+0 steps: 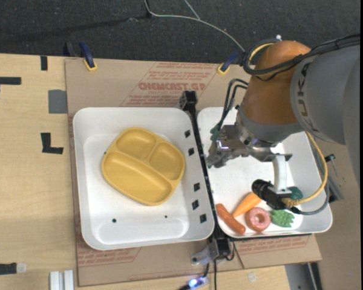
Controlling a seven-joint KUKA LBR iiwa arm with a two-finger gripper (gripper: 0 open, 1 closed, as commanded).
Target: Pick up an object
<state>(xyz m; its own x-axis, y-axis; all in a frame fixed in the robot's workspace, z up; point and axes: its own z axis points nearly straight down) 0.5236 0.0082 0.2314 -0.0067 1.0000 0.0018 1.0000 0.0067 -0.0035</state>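
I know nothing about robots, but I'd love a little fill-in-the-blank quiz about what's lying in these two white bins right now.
1. The yellow divided plate lies in the ____ bin as the camera sees it.
2. The carrot in the other bin is coloured ____.
3. The pink donut lies between the sausage and a ____ leafy toy.
4. The arm's gripper hangs over the ____ bin.

Missing words: left; orange; green; right

The grey arm with its orange band reaches in from the right, its pincer (219, 151) pointing down and leftward.
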